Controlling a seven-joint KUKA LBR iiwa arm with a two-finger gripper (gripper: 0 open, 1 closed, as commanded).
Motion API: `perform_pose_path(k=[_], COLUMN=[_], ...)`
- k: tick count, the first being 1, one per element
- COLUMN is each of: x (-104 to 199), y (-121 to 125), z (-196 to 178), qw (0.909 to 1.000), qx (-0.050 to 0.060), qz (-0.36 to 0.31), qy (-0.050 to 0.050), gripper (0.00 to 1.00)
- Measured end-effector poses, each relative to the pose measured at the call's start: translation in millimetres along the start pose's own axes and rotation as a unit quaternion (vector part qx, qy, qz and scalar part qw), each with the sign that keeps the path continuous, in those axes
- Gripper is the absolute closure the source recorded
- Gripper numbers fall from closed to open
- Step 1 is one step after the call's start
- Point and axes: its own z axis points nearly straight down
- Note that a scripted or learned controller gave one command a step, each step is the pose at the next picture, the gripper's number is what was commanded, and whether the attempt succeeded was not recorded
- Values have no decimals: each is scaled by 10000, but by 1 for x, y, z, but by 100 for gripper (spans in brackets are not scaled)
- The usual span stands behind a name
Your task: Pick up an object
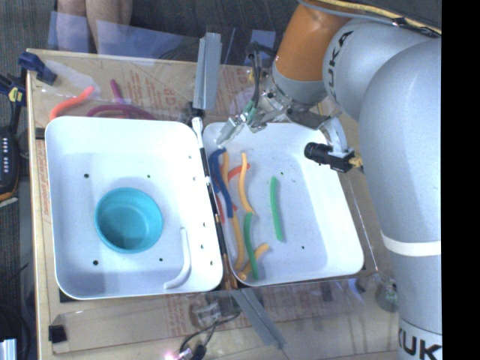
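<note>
The right bin holds several loose flexible sticks: a blue one along its left wall, a long orange one, a short red one, a green one lying apart in the middle, and a green and yellow pair near the front. My gripper hangs over the bin's far left corner, just above the upper ends of the blue and orange sticks. It looks open, with nothing between its fingers.
The left bin holds a blue bowl and a white curved piece. Orange and magenta tubes lie on the bench behind it. A grey metal bar stands behind the bins' divide. My arm covers the right side.
</note>
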Motion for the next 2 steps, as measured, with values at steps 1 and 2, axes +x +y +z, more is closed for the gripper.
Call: perform_pose_path(k=[1, 2], x=[-23, -21], y=[-15, -13], z=[114, 104], qw=[9999, 10000], qx=[-24, -27], qz=[100, 74], qy=[-51, -37], gripper=[0, 100])
